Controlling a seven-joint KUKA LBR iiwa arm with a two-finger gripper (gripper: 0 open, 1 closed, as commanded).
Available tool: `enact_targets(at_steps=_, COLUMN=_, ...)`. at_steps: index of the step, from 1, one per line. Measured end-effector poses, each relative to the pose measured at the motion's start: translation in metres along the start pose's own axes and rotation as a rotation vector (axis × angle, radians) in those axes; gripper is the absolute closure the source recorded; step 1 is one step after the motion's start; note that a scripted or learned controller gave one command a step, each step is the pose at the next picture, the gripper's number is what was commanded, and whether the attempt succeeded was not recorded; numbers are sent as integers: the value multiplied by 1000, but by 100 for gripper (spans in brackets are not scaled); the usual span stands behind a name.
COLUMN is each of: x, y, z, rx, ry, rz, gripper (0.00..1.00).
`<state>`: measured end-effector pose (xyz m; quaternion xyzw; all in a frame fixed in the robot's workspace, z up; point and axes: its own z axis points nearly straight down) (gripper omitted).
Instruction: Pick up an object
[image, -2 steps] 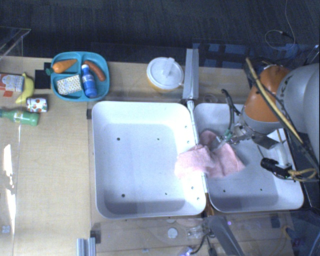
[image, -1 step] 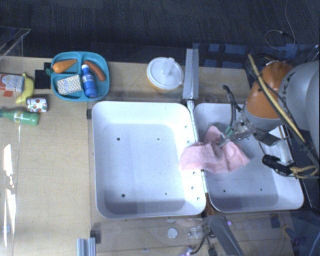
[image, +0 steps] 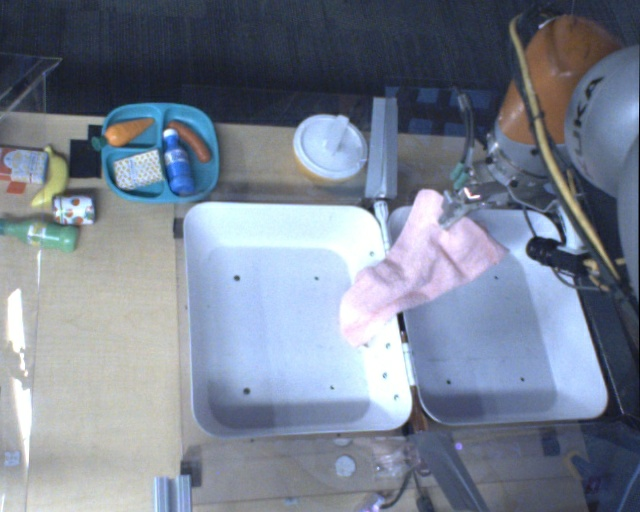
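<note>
One pink cloth (image: 415, 275) draped across both bins, hanging from gripper (image: 462, 207)

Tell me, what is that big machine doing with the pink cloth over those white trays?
The grey robot arm with the orange band has its two-finger gripper at the top of a soft pink cloth, which looks pinched and lifted at its upper right end. The cloth hangs down and left, draped across the divide between the right shallow white bin and the left shallow white bin. Its lower end hangs over the left bin's right edge.
</note>
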<state>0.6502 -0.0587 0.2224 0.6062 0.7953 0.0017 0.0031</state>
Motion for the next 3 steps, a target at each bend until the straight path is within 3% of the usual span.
enact_targets(at_steps=1, x=4, y=22, z=9, rx=1, ry=0, rz=-269, gripper=100)
enact_targets(at_steps=2, x=-13, y=16, z=29, rx=2, ry=2, rz=-339, gripper=100)
enact_targets(at_steps=3, x=-7, y=15, z=33, rx=1, ry=1, rz=-145, gripper=100)
